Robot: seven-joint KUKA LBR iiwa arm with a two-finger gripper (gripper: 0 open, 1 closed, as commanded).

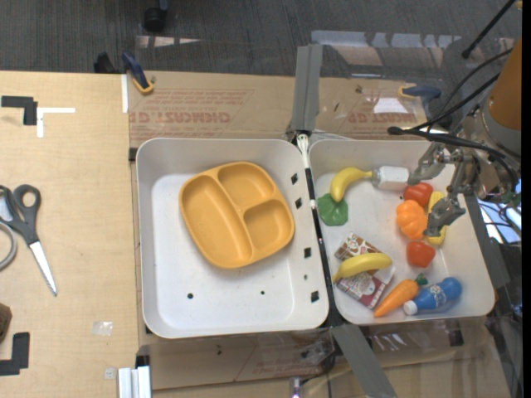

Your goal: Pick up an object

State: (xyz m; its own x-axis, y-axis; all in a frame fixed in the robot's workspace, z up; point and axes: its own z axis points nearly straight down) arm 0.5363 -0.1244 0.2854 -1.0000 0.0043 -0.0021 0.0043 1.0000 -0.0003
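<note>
presently my gripper (441, 196) hangs spread above the orange pumpkin (411, 219); crowded red tomato (420, 254) may deflect my fingers.

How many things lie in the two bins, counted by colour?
Yellow: 3, banana, banana, divided plate
Orange: 2, pumpkin-like toy, carrot
Red: 2, pepper-like toy, tomato-like toy
Green: 1, flat toy
Blue: 1, bottle
White: 1, small block
Printed red and white: 1, packet
Total: 11
</note>
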